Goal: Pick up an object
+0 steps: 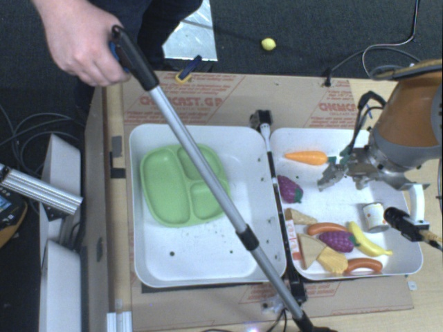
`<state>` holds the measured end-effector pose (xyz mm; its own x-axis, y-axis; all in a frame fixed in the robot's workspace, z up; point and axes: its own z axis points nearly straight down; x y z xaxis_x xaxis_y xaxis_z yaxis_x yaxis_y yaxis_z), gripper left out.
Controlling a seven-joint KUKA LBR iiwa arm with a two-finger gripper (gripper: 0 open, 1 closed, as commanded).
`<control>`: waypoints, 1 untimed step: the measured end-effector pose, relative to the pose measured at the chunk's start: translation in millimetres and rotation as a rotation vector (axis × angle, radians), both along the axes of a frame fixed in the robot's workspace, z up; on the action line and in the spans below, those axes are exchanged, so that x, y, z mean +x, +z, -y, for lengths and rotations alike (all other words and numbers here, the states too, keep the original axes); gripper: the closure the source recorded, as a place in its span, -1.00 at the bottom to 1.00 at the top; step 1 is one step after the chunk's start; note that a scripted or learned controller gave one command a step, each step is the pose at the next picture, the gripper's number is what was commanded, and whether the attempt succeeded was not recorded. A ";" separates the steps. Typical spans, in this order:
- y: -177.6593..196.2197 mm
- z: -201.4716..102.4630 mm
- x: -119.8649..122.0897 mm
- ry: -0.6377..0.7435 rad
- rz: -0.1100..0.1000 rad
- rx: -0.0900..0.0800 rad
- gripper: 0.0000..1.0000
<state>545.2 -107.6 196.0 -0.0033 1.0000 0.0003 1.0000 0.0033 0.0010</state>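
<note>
A: Orange carrot (306,158) lies at the far end of the right bin (415,254), and the pincer (332,175) hangs just beside its tip, over bare white floor. Is it closed on anything?

B: Nothing sits between its fingers that I can see. Whether they stand wide or narrow, I cannot tell; they blur into the wrist.

A: What else could it go for?

B: A purple eggplant (289,189) against the dividing wall, then a crowded heap at the near end: grapes (337,240), a banana (367,239), sausages (363,266), cheese wedges (331,260). The carrot lies apart, so I'd judge it the easier grab.

A: And the left bin (159,254)?

B: It holds a green divided tray (183,185). A person's hand (86,40) grips a long metal reacher pole (208,178) slanting across it, probably for shuffling toys without leaning into the arm's reach.
</note>
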 end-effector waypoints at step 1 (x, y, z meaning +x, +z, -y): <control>-61.0 78.1 -42.9 -0.003 -0.001 -0.002 -1.00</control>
<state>502.2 -185.7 135.0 -0.0001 1.0000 -0.0013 1.0000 0.0001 0.0000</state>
